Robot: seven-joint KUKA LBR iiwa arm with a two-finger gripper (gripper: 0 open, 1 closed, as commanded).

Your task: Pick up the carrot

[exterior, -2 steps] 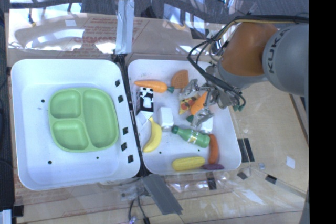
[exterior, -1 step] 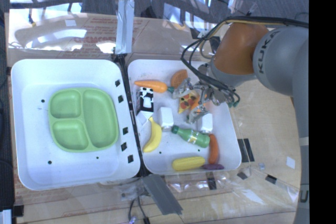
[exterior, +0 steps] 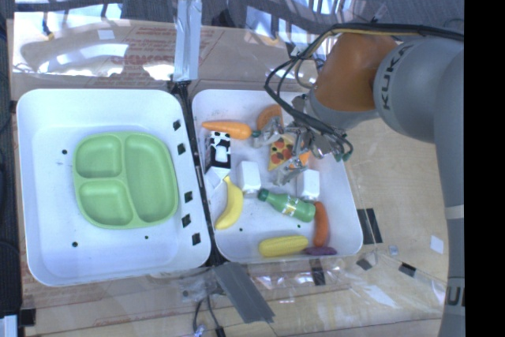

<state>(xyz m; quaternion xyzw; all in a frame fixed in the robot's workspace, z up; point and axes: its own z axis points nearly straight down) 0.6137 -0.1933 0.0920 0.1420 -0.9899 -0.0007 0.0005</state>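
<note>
The grey arm [exterior: 426,91] enters from the right and bends down toward the middle of the view. Its orange band [exterior: 351,75] sits just above the wrist, with black cables looping around it. The hand [exterior: 304,158] points down and to the left, low under the wrist.

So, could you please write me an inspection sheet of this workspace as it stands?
Surface: two white bins side by side; left bin holds a green divided plate.
Job's things: carrot lies at the right bin's far side, apart from the gripper.
Clutter: banana, green bottle, yellow squash, white blocks.
Grippers: gripper low over the right bin's middle.
Cables: black cables loop at the wrist.
Surroundings: cardboard, grey tape, dark floor.
</note>
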